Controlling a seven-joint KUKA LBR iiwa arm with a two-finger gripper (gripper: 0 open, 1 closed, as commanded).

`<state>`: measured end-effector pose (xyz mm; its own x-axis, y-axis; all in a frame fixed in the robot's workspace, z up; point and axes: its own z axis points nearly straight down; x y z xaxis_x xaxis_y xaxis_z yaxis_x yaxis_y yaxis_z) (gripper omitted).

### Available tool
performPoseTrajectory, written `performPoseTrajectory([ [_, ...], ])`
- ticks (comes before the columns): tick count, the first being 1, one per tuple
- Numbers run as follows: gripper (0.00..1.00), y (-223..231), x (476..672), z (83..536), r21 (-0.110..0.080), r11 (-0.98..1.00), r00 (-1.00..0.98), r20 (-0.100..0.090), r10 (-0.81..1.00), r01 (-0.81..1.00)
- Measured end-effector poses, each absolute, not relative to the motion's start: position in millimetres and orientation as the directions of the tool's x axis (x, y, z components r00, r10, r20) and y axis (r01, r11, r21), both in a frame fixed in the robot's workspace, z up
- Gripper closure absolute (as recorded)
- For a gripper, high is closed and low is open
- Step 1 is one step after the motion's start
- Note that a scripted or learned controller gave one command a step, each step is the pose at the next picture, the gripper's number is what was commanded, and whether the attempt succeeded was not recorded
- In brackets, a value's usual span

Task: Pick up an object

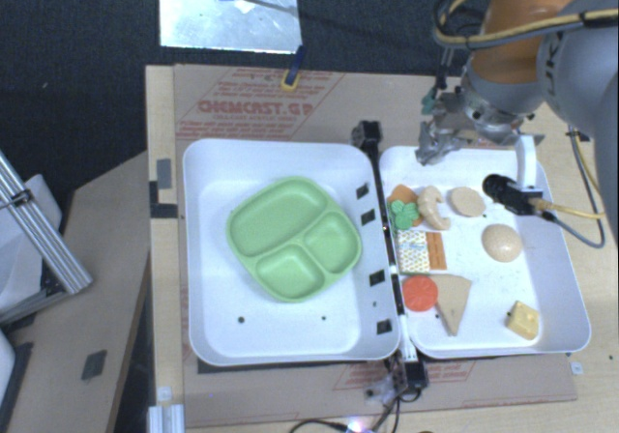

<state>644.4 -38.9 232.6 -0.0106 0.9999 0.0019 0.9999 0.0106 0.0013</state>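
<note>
The table (116, 218) is seen from above, w/ a cardboard sheet (253, 102) laid on it under two shallow white bins set side by side. The left bin (208, 180) is occupied by a pale green tray (294, 238) divided into three compartments, placed a bit tilted near the bin's middle. The right bin (559, 276) is filled w/ small toy food pieces.

The arm (542, 15), grey w/ an orange band, is seen reaching in from the right, approx. over the rear edge of the right bin. The claw (435, 146) is found at the bin's back-left corner, above the food pieces; how far apart it stands cannot be told from this angle, and nothing is seen gripped in it.

Objects in the right bin, larger to smaller: a tan wedge (453, 301) near the front, just beside a red-orange disc (420, 293); a patterned card w/ an orange strip (420, 251) next to the divider; a beige egg-like dome (502, 243) towards the right; a flat round cookie (467, 201) further back; a pale bent piece (432, 209) touching an orange bit (401, 196) and a green lump (403, 216); a small yellow block (522, 320) at the front right. A black cylindrical part (503, 190) w/ a cable is seen over the bin's right rear.
</note>
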Motion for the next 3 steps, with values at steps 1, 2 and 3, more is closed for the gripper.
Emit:
performPoseTrajectory([
  [1, 1.0, 15.6, 634.3, 238.4, 0.001, 0.01, -0.01, 0.002, 1.0, 1.0],
  [2, 1.0, 51.6, 635.3, 219.7, 0.0, 0.008, -0.008, 0.001, 1.0, 1.0],
  [3, 1.0, 65.7, 626.0, 220.5, 0.0, 0.007, -0.007, 0.001, 1.0, 1.0],
])
